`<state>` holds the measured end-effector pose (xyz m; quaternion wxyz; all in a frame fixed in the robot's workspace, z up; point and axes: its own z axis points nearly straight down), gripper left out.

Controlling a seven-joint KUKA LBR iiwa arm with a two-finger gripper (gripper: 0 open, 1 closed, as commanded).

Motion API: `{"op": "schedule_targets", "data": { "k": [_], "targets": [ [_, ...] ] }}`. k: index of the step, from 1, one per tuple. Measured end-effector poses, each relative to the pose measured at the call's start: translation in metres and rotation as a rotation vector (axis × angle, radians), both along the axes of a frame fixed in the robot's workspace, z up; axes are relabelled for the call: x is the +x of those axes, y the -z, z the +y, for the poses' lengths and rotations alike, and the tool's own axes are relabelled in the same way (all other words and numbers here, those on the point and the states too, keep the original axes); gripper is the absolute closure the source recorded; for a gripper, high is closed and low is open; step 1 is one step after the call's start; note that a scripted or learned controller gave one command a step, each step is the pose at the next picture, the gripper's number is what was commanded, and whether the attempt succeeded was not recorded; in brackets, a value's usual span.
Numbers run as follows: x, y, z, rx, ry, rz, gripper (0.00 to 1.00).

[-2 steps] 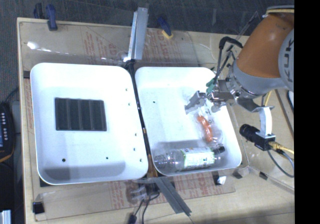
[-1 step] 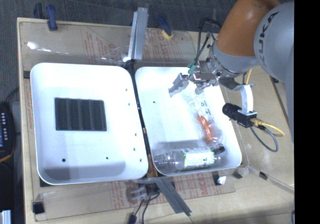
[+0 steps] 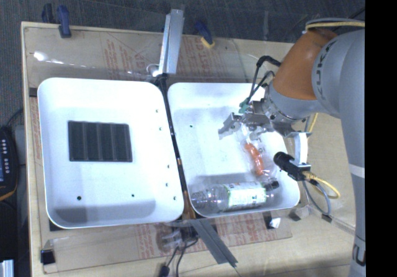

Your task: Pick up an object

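Dark grey carpet surrounds a pale wooden table (image 3: 37, 145) that carries two shallow white bins side by side. You have the left bin (image 3: 56, 102) on the left, with a dark ribbed rectangular pad (image 3: 100, 141) lying flat in its left half. A grey metal bar (image 3: 170, 40) stands at the far edge between the bins, and blue clamps (image 3: 63, 21) grip the table's far edge.

In the right bin (image 3: 198, 139), a clear plastic bottle (image 3: 232, 197) with a white label and dark cap lies on its side along the near wall. Just right of the bin's centre you see an orange-and-clear object (image 3: 255, 159), possibly a toothbrush in its wrapper, lying roughly near-to-far.

The claw (image 3: 248, 122) hangs over the far end of that orange object, at the far right part of the right bin. You cannot tell whether it is released or clenched, nor whether it touches the object. The grey arm (image 3: 335, 77) with its orange band reaches in from the right.
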<state>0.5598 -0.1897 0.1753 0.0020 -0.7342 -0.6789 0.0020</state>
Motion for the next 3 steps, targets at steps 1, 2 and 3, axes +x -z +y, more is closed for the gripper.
{"op": "schedule_targets", "data": {
  "k": [1,2,3],
  "targets": [
    [-0.007,-0.009,-0.017,-0.001,-0.064,-0.005,0.0],
    [0.0,-0.02,-0.017,-0.001,-0.131,-0.004,0.0],
    [0.014,-0.007,-0.018,-0.003,-0.263,-0.009,0.0]
  ]
}}
